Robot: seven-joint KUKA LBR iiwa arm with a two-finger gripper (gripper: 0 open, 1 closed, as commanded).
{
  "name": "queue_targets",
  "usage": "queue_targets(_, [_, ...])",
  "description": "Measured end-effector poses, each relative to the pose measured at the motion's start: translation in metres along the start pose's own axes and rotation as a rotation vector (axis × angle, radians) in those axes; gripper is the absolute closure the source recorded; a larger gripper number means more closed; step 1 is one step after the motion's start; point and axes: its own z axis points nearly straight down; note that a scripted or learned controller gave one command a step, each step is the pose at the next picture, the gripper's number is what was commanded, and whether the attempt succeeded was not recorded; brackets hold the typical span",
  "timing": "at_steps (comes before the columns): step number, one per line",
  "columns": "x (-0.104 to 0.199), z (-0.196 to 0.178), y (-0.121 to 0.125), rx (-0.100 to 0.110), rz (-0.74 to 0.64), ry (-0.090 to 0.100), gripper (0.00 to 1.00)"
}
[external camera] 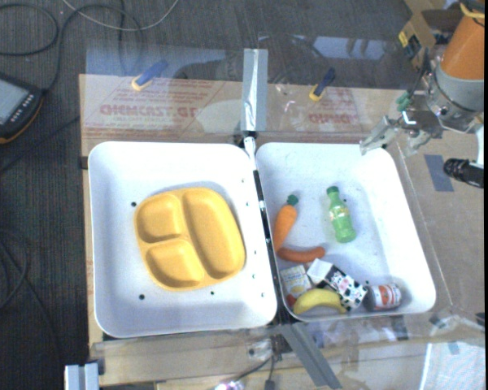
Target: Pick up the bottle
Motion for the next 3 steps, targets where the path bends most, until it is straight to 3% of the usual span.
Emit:
queue_targets(1, [-0.009,-0.114,-0.01,-0.001,-0.219,-0.006,0.0])
queue_targets(2, [0.014,0.11,-0.004,0.001,-0.195,-0.002,0.0])
queue_targets(3, [0.07,0.151,-0.027,-0.008,-0.286,-0.006,0.0])
